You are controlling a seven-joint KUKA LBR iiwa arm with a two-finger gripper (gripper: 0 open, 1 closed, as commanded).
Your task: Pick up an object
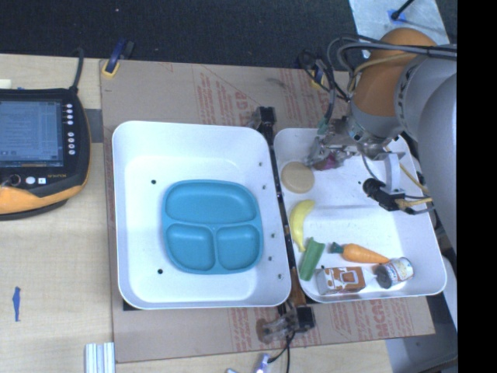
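Inside the right shallow white bin point(419, 231), six small items lie; one blue divided plastic plate point(211, 225) fills the left white bin point(132, 208); gripper point(330, 152) state unclear.

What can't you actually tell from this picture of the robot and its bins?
- Gripper, camera view: too small and cluttered to tell if anything is held.
- Purple thing beneath it: partly hidden, identity unclear.
- Carton label: too small to read.
- Arm: cut off at the right.

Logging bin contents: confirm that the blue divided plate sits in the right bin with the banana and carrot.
Not quite. The camera view shows the blue divided plate in the left bin. The banana and carrot do lie in the right bin.
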